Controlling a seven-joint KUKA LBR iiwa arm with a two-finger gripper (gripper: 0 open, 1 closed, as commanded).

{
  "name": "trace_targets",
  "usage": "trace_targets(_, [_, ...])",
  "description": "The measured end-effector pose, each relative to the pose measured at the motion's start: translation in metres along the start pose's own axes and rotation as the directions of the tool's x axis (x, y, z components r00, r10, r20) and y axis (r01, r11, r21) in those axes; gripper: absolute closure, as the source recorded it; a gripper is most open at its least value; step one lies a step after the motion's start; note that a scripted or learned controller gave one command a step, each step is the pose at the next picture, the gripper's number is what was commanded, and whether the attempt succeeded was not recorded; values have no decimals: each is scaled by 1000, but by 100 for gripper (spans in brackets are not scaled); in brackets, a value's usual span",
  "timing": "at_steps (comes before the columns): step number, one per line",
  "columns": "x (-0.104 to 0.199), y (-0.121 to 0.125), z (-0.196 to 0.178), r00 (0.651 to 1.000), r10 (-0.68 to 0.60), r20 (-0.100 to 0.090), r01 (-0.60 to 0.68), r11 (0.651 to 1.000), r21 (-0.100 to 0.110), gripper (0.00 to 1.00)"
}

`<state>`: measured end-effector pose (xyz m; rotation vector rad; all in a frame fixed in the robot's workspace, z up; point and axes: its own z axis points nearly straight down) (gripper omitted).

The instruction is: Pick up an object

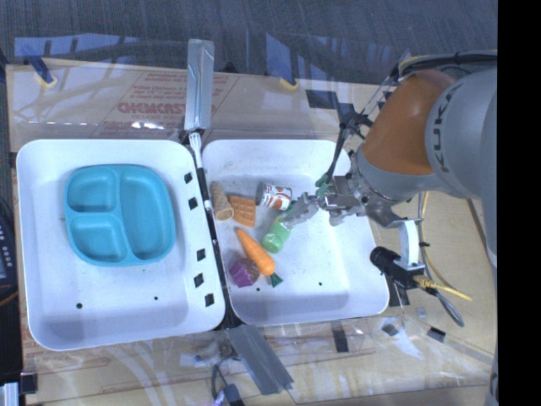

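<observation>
The gripper (pixel 308 203), its opening impossible to judge, sits at the green bottle's (pixel 277 233) upper end, the bottle slanting down-left toward the carrot (pixel 254 251).

Grey arm (pixel 461 134) with orange band, black lettering, dark cables, metallic end effector (pixel 306 206).

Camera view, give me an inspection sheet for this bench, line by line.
Surface: two white bins side by side, left bin, right bin.
Job's things: carrot, green bottle, small can, orange waffle piece, cone and purple item, all in the right bin.
Clutter: blue divided plate in the left bin.
Grippers: gripper low over the right bin, near the bottle's top.
Cables: black cables along the arm.
Surroundings: grey carpet beyond the bench.
</observation>
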<state>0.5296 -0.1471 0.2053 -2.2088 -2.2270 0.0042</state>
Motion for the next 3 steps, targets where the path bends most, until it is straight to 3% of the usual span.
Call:
trace_targets(1, [32, -11, 114, 1000, -28, 1, 28, 1000, -3, 0])
trace_targets(2, [32, -11, 105, 999, -33, 1, 33, 999, -1, 100])
trace_targets(3, [56, 23, -26, 997, 76, 1, -76, 997, -6, 100])
